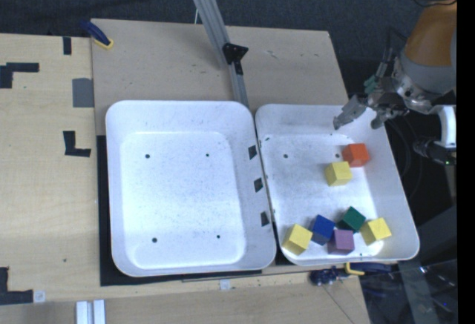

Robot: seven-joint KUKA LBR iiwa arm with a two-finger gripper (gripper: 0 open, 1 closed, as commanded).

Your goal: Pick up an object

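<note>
The right bin [297, 130] holds several small cubes. An orange cube [357, 154] and a yellow cube [338, 173] lie near its far right side. Along the near edge are a green cube [354, 218], a blue cube [323, 228], a purple cube [343, 240] and two more yellow cubes [298, 239] [377, 230]. My gripper [362, 119] hangs over the bin's far right corner, just beyond the orange cube. Its fingers are spread open with nothing between them.
The left bin [178, 182] lies beside the right one. A slanted metal pole [211, 11] with a black clamp crosses the bench behind the bins. A blue and yellow item [335, 274] lies just in front of the right bin.
</note>
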